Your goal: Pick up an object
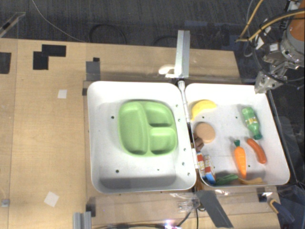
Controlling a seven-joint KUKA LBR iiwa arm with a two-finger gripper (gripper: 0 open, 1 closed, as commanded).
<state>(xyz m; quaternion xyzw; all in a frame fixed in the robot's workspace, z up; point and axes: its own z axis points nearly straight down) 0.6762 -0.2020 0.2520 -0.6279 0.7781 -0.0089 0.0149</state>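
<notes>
The right bin (224, 97) holds several small items: a yellow banana-like piece (203, 108), a round brown piece (205, 133), a green bottle (250, 121), an orange carrot (240, 159), a red sausage (257, 150), a green vegetable (228, 178) and a red, white and blue packet (205, 166). My gripper (266, 81) hangs above the bin's far right corner, apart from all of them, with nothing visibly in it. The nearest item is the green bottle, below and to its left.
A green divided plate (147, 127) lies in the left bin (102, 166). A metal post (183, 56) stands behind the wall between the bins. Cables (262, 13) loop around the arm at the upper right.
</notes>
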